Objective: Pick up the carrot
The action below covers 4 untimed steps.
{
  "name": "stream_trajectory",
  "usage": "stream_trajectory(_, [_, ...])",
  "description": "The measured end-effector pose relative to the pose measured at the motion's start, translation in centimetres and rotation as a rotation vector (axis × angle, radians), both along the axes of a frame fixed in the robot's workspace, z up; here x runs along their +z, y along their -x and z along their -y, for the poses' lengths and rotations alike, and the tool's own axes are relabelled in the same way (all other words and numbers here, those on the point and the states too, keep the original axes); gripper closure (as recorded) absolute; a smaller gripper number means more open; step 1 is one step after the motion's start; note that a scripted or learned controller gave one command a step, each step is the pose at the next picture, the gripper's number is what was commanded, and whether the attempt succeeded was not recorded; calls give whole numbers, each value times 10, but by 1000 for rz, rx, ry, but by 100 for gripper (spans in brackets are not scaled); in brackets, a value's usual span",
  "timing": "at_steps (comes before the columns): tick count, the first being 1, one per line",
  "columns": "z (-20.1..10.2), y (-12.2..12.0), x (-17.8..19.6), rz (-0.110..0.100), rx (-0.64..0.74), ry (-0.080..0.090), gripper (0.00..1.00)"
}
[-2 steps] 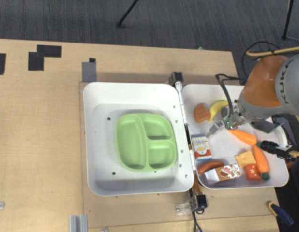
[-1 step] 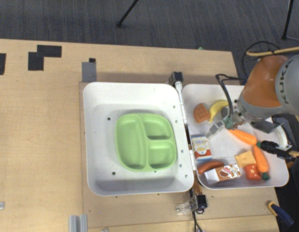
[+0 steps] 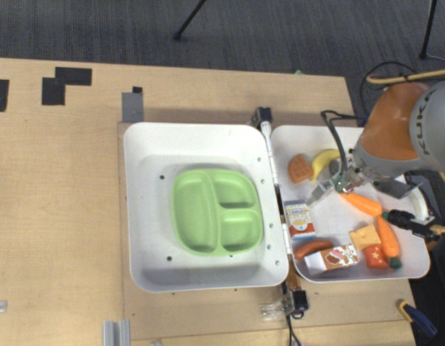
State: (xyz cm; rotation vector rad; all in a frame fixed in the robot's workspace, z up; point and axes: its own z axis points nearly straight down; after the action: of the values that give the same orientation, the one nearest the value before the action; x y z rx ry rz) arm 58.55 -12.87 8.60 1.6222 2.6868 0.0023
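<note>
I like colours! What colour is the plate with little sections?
Light green plate, in the left bin, seen in the camera view.

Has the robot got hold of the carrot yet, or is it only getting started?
Nothing looks done yet: the carrot lies in the right bin among the other toy food. In hand: the claw hangs over that bin, just left of the carrot. Left to do: closing on the carrot and lifting it.
</note>
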Motion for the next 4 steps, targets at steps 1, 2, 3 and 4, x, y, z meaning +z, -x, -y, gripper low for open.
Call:
stream_trajectory(1, [0, 0, 0, 0, 0, 0, 0])
stream_trajectory(2, [0, 0, 0, 0, 0, 0, 0])
stream_trajectory(3, [0, 0, 0, 0, 0, 0, 0])
stream_trajectory(4, [0, 0, 0, 0, 0, 0, 0])
